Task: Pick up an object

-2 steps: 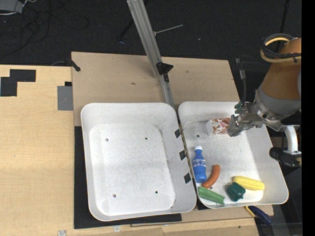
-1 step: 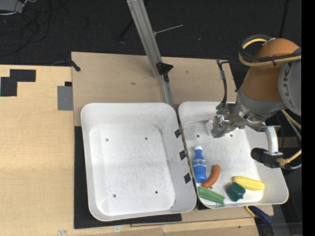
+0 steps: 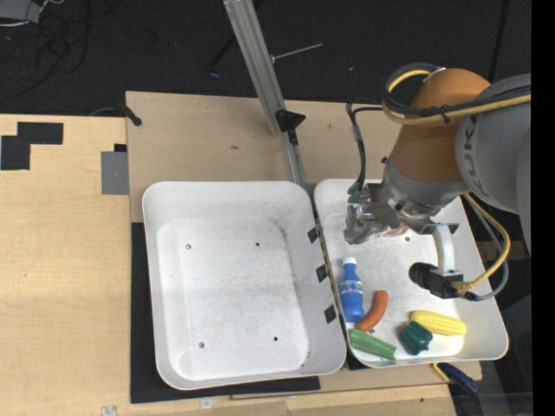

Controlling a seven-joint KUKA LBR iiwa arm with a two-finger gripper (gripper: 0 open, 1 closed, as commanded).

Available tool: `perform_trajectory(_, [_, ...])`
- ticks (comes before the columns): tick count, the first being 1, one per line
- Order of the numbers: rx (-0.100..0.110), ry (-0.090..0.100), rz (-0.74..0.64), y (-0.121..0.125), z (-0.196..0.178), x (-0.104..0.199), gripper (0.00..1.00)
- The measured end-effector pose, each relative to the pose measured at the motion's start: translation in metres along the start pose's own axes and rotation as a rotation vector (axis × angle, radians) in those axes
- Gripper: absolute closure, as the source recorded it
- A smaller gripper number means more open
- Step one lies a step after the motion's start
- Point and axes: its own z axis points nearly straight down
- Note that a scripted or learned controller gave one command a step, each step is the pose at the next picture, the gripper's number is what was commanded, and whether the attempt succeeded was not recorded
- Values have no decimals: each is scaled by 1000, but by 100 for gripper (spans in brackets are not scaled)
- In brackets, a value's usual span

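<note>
Hanging over the far left part of the right bin (image 3: 486, 336), the gripper (image 3: 360, 225) sits close to the rim shared with the left bin (image 3: 165, 206), and whether its jaws are open cannot be told. A blue bottle (image 3: 350, 289), orange sausage (image 3: 374, 309), green piece (image 3: 372, 344), dark green block (image 3: 415, 337) and yellow corn (image 3: 438, 322) crowd the near edge. No writing is readable.

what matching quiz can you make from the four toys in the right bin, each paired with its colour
Things:
1. bottle
2. sausage
3. corn cob
4. long pod at the front rim

Colours:
A. yellow
B. green
C. blue
D. orange-red

Pairs: 1-C, 2-D, 3-A, 4-B
</note>
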Motion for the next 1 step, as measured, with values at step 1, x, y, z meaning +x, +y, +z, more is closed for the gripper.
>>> perform_trajectory(1, [-3,0,0,16,-13,52,100])
